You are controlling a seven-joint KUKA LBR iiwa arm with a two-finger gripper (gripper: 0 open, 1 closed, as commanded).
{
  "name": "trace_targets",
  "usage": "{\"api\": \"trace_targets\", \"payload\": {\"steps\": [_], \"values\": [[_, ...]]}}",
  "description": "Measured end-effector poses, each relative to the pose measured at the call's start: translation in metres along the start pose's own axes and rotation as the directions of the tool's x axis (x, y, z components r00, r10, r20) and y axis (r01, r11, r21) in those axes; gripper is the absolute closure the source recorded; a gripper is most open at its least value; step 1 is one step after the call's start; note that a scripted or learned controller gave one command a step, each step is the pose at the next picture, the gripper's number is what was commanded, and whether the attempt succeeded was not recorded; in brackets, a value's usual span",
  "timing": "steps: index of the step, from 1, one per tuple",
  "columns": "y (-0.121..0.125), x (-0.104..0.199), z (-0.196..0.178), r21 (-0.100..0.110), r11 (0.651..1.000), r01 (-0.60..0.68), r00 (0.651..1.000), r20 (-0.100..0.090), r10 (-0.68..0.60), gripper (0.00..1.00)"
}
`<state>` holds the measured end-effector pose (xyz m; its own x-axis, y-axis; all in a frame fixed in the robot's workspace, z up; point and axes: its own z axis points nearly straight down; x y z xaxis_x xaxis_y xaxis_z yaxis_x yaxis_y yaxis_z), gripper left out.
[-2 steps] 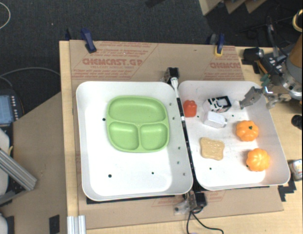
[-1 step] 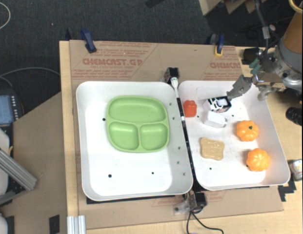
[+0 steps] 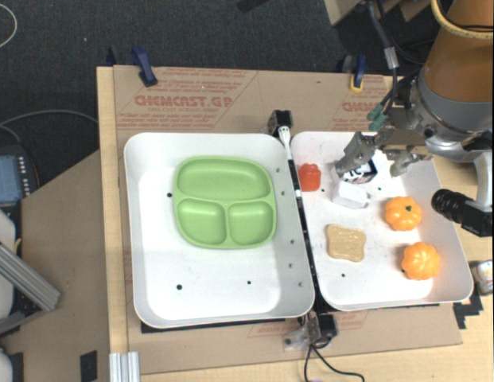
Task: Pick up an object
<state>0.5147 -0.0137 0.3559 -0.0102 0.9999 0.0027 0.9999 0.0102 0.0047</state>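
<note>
My gripper (image 3: 376, 165) hangs over the back of the right bin (image 3: 390, 293), its two fingers spread wide and open. A small white object (image 3: 352, 195) with a dark and blue part lies just below and between the fingertips; nothing is clamped. A red block (image 3: 309, 177) stands to its left near the bin's wall. Two orange pumpkin-shaped toys (image 3: 402, 213) (image 3: 420, 261) lie on the right side, and a tan toast-like piece (image 3: 345, 243) sits in the middle front.
The left bin (image 3: 151, 285) holds a green divided plate (image 3: 225, 201). A black clip (image 3: 280, 122) sits at the back where the bins meet. Dark hardware (image 3: 461, 209) juts in at the right bin's right edge.
</note>
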Motion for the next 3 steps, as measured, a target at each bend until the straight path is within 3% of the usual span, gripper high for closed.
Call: {"api": "trace_targets", "payload": {"steps": [1, 2, 3], "values": [[-0.036, 0.057, -0.03, 0.0, 1.0, -0.002, 1.0, 0.0, 0.002, 0.0], [-0.034, 0.049, -0.077, -0.003, 1.0, -0.009, 1.0, 0.002, 0.009, 0.0], [-0.034, 0.049, -0.085, 0.0, 1.0, -0.008, 1.0, 0.003, 0.008, 1.0]]}}
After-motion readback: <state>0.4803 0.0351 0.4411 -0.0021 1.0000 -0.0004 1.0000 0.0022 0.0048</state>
